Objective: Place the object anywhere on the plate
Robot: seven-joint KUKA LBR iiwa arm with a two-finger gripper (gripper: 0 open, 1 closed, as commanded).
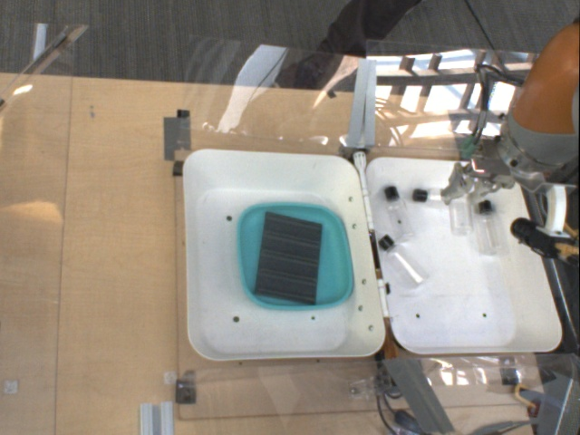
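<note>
The wooden counter carries two shallow white bins side by side. The left bin holds a teal plate, squarish with rounded corners and a raised rim. On that plate lies the dark ridged block, a flat rectangular piece, charcoal grey, with fine parallel grooves running across its short side. It lies flat, turned slightly clockwise, its long side running up and down the view, and it sits wholly within the plate's rim, a little left of centre.

The right bin holds several clear plastic vials with black caps, scattered in its upper half. One lies near the bin's left wall, tilted on a diagonal; others lie near the upper middle.

The arm reaches in from the right, its orange band at the upper right corner and grey wrist below it. The hand hangs over the upper part of the right bin, well apart from the plate and the block. Its metal parts blend with the clear vials beneath, so whether it is spread or closed cannot be told, and nothing can be seen gripped in it.
</note>
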